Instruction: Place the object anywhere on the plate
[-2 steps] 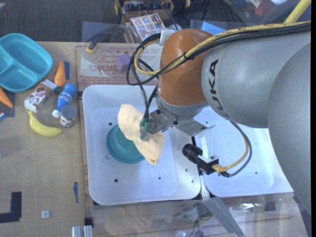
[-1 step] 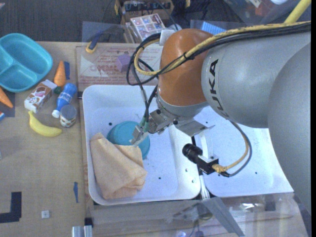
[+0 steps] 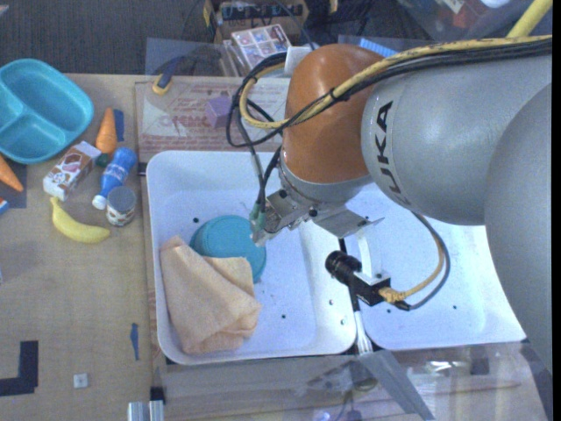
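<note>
Here you have the gripper [image 3: 260, 227], finger state impossible to tell, its tip touching the blue plate [image 3: 226, 238]; the tan cloth [image 3: 209, 298] lies just below-left.

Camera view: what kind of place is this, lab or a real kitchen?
Likely a robot manipulation lab bench, not a kitchen. A KUKA arm reaches over two white bins, toy food such as a banana and carrot lies on the wooden bench, and boxes clutter the floor behind.
</note>
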### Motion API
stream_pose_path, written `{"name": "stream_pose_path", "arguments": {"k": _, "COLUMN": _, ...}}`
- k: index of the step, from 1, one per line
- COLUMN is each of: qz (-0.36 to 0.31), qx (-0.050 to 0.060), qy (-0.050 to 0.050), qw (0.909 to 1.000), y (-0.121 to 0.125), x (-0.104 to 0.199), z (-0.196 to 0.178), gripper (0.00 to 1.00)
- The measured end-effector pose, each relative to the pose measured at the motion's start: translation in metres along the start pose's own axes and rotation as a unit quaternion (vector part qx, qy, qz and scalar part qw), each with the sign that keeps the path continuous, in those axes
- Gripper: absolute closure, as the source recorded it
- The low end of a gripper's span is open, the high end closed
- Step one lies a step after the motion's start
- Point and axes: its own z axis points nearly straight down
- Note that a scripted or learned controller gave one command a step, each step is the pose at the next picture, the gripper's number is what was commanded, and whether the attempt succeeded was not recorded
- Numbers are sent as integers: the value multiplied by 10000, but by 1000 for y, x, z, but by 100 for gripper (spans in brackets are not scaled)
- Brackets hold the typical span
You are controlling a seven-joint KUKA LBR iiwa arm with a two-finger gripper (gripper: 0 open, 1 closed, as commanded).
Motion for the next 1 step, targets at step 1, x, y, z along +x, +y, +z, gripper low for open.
{"name": "stream_pose_path", "arguments": {"k": 1, "qz": -258, "qx": -142, "qy": -12, "qw": 9996, "y": 14, "x": 21, "z": 97, "gripper": 100}}
